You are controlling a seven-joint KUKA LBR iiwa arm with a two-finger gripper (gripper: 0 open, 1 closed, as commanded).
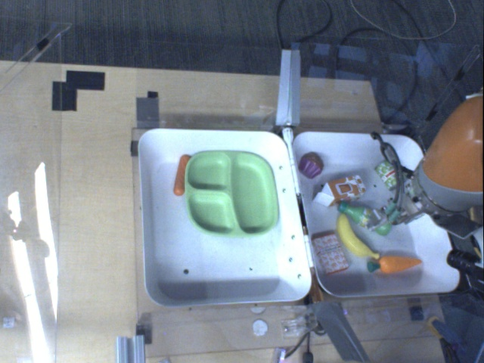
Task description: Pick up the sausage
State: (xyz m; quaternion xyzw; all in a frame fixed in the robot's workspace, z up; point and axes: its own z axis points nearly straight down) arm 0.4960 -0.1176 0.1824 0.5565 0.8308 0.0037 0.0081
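The sausage (180, 175), a short orange-red link, lies in the left bin (159, 225), against the left edge of a green divided plate (231, 191). My gripper (392, 213) is low in the right bin (431, 237), far to the right of the sausage. It sits just over a small green item (377, 223) near the banana. The arm's orange band (457, 153) and grey wrist hide the bin's right wall.
The right bin holds a purple piece (310, 164), a small printed box (348, 188), a banana (349, 235), a carrot (397, 264), a flat snack packet (330, 252) and a green-white item (386, 172). A metal divider post (288, 89) stands behind the bins.
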